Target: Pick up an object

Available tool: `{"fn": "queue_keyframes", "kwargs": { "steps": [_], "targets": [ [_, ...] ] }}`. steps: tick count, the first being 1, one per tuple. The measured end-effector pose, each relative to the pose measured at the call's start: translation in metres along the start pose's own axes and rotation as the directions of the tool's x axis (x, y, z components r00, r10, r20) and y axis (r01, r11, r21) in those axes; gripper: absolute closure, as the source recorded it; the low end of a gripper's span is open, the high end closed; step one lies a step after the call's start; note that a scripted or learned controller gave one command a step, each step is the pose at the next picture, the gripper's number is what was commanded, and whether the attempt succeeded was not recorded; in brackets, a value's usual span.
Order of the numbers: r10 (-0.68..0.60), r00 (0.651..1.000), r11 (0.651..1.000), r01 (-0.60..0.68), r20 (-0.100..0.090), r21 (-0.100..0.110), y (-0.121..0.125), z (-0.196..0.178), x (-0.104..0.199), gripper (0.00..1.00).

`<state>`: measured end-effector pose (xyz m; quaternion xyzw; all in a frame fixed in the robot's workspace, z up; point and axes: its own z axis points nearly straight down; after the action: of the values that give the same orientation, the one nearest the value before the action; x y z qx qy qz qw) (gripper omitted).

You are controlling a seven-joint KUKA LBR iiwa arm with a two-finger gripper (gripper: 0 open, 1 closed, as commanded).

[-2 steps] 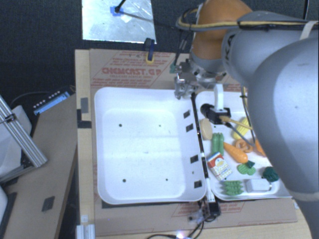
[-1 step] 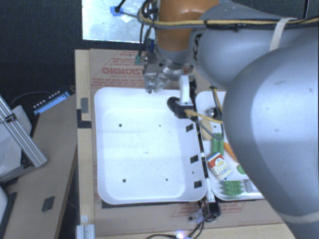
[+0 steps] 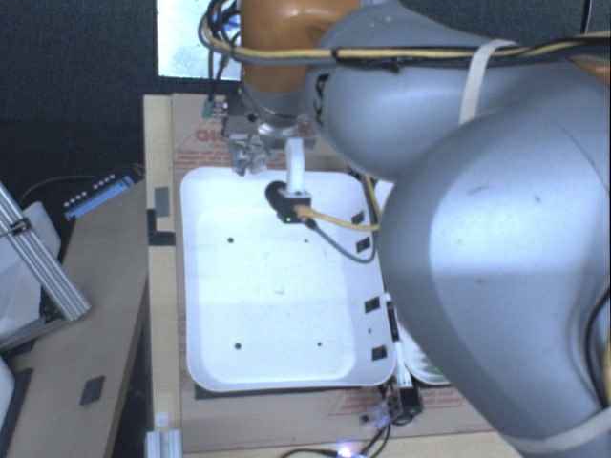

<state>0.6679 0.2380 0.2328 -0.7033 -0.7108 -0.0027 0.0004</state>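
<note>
Just beside the metal gripper (image 3: 250,158), whose grip cannot be told, a shallow white plastic bin (image 3: 277,303) is seen on a tan bench (image 3: 162,284), partly masked by the grey arm (image 3: 496,237).

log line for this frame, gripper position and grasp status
gripper: at far rim of left bin | grasp: not confirmed | right bin: mostly behind arm

- The arm (image 3: 496,256) is made of big, smooth, rounded grey shells with a soft shine.
- An orange band (image 3: 286,17), rounded and glossy, sits above the wrist.
- A yellow cable (image 3: 401,53) lies along the grey shell under a pale strap (image 3: 474,79).
- The gripper (image 3: 246,162) is small, dull grey metal.
</note>
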Motion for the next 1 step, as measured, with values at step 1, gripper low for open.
{"fn": "queue_keyframes", "kwargs": {
  "steps": [1],
  "targets": [
    [0.005, 1.000, 1.000, -0.005, 0.003, 0.000, 0.0012, -0.0192, -0.0036, 1.00]
  ]
}}
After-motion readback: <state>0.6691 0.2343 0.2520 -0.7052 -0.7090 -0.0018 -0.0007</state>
